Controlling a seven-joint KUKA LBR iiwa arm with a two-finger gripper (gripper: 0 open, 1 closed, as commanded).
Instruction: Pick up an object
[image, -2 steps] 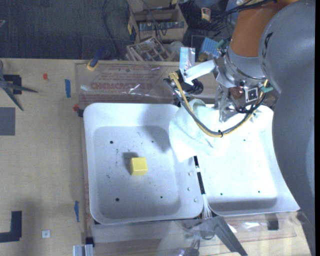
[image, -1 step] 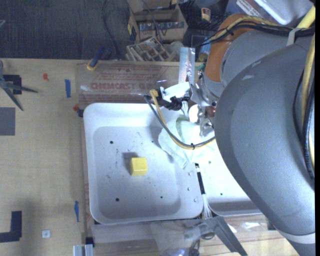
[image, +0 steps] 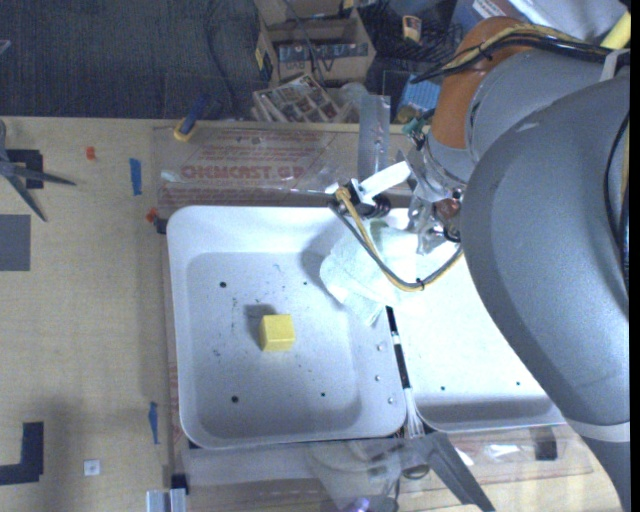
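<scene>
Yellow block (image: 278, 332) in left bin (image: 200, 250) well left of claw (image: 432, 240), white cloth (image: 355, 270) just beside it, grip unclear

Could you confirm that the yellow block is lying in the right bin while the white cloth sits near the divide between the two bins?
Not quite: the yellow block lies in the left bin, not the right bin, as the camera view shows. The white cloth does sit near the divide between the two bins.
</scene>
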